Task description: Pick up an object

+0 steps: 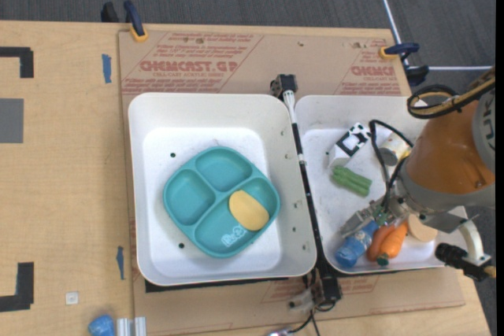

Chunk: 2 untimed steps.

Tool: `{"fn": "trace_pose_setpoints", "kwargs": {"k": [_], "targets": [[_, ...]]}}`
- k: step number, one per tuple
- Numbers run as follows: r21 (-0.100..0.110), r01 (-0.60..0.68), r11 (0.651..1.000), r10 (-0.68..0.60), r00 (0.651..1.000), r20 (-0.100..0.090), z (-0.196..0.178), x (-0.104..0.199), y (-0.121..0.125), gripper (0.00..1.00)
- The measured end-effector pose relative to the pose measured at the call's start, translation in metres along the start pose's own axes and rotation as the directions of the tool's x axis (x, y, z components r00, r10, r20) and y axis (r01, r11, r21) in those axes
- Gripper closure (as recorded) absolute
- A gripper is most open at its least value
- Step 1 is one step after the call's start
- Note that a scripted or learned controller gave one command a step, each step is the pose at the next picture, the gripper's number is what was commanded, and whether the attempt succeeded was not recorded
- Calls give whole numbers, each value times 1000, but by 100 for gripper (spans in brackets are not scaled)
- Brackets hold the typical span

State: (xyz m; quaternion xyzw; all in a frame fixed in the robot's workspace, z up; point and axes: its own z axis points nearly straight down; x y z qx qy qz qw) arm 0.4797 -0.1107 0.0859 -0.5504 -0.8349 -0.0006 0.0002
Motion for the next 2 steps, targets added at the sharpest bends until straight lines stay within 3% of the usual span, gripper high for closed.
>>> {"fn": "trace_pose_setpoints", "kwargs": {"k": [1,2], "targets": [[-6,-2,1000,2,1000,6,-11,-1,2,100],[0,-207,978,207,978,1,-99,51,22,100]]}}
